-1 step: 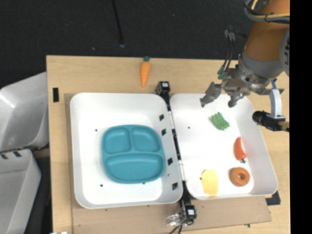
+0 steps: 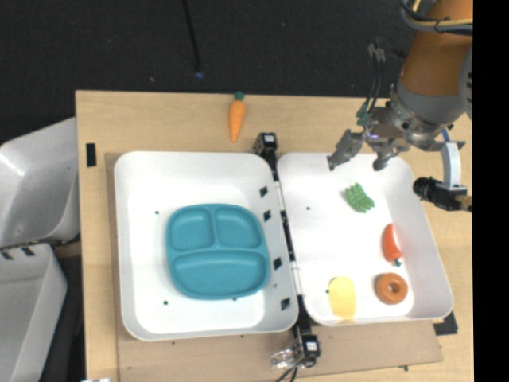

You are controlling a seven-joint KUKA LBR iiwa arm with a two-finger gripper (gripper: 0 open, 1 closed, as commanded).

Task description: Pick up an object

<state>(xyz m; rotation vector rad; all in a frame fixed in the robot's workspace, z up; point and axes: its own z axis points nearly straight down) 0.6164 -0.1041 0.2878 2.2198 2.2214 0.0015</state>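
Hovering with jaws spread and nothing between them, the gripper [image 2: 359, 151] was approaching; next, seemingly, a descent onto the green toy [image 2: 359, 198].

plate [image 2: 216, 251] in left bin [image 2: 131, 293] (centred)

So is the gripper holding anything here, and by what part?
Nothing is held: the gripper is open above the right bin, apart from the green piece.

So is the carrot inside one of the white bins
No, the carrot lies on the bare wooden bench, beyond the far edge of the left bin.
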